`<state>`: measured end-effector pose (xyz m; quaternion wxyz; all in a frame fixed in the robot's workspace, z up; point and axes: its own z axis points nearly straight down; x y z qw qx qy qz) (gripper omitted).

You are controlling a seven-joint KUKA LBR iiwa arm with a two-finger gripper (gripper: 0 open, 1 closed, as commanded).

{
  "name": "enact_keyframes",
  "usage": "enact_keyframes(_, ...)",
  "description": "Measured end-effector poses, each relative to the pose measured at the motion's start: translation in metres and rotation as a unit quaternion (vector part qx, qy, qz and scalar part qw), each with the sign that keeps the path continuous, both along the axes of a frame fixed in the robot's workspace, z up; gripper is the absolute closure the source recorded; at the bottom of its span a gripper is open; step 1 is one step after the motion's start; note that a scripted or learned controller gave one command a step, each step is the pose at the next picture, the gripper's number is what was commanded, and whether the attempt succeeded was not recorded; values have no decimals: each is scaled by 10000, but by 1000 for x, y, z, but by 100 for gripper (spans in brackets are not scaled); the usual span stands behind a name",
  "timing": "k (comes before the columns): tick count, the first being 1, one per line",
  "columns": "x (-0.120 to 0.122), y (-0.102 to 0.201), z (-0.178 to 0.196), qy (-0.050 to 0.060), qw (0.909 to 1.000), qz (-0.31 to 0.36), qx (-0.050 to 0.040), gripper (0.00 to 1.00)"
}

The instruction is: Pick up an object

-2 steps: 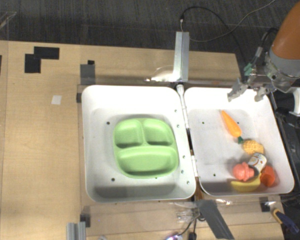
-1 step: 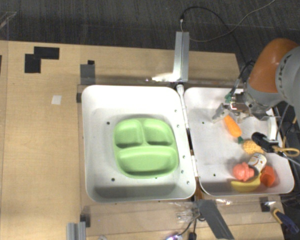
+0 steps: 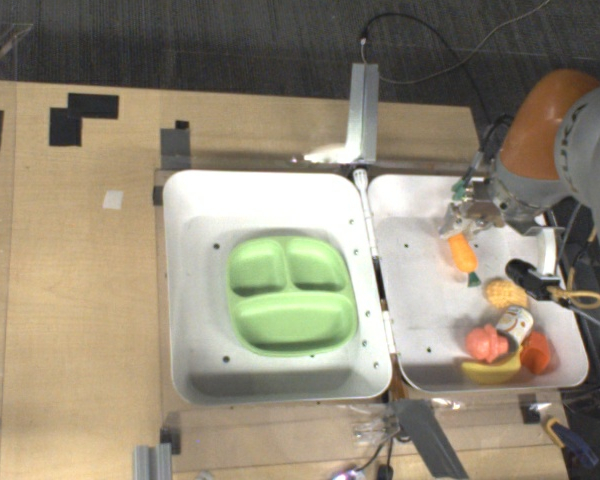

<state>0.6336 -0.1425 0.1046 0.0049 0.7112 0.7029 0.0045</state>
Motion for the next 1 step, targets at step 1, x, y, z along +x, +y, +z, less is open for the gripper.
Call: enact_keyframes(1, 30, 96, 83, 27, 9994, 338, 6, 100)
